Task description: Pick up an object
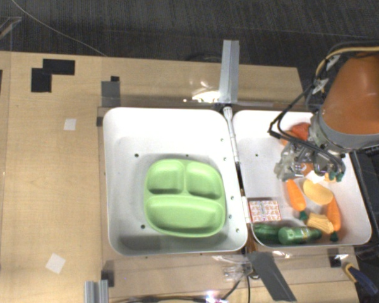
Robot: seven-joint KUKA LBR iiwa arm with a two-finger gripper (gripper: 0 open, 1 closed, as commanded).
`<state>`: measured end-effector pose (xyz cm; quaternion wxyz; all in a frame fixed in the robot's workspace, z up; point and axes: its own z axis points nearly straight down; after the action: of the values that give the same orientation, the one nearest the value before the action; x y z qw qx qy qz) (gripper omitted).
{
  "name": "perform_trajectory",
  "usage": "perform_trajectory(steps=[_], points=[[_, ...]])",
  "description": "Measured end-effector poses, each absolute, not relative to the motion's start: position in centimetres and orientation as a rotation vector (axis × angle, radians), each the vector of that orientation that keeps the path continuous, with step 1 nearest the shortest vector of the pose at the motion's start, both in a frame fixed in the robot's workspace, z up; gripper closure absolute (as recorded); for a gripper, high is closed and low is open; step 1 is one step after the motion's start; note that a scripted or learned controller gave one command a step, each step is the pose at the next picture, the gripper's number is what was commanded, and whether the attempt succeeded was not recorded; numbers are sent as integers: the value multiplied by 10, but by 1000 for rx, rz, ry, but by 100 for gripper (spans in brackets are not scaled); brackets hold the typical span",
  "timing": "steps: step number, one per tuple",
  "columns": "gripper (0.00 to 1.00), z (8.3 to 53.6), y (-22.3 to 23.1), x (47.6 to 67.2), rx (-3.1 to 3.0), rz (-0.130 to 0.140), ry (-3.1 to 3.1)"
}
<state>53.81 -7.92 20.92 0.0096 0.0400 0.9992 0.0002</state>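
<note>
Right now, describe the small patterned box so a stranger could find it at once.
Start at the right-hand white bin, the one the arm reaches over. Go to its near left corner, beside the divider between the bins, where the patterned box lies flat just above a dark green bottle. It is the one square, red-and-white checked item among rounded orange and yellow toy foods.

The scene is viewed from a single fixed camera mounted above the bench (pixel 44 188), angled downward. Both white bins (pixel 123 137) are taken in whole, from moderate height. The arm (pixel 360 96) is seen entering from the right edge.
</note>
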Motion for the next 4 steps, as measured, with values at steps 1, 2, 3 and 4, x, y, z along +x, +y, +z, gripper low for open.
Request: perform_trajectory(steps=[1, 2, 3, 4], points=[[100, 222, -70, 577, 205, 1, 3123], [100, 242, -117, 601, 296, -1, 3115], [100, 255, -115, 604, 287, -1, 3105], [100, 269, -100, 657, 257, 1, 3118]])
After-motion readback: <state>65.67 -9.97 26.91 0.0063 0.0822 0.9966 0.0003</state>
